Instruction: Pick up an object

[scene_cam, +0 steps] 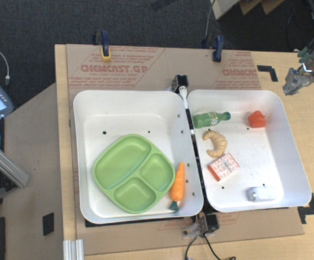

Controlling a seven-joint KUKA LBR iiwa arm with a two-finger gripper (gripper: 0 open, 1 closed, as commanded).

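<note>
The right bin [287, 145] holds a green bottle [211, 118] lying on its side, a red pepper-like toy [257, 119], a tan croissant [216, 143], a red and white box [223, 167] and a small white-grey piece [260, 194]. An orange carrot [177, 182] lies in the left bin [86, 145] beside a green divided plate [134, 172]. My gripper [296, 82] hangs at the far right, beyond the right bin's back right corner, over the bench and apart from every object. It is small and partly cut off by the frame's edge.
The bins sit on a cardboard sheet [146, 64] held by two blue clamps [104, 42] at its far edge. A black clip [180, 83] joins the bins at the middle divider. Cables hang by the front edge.
</note>
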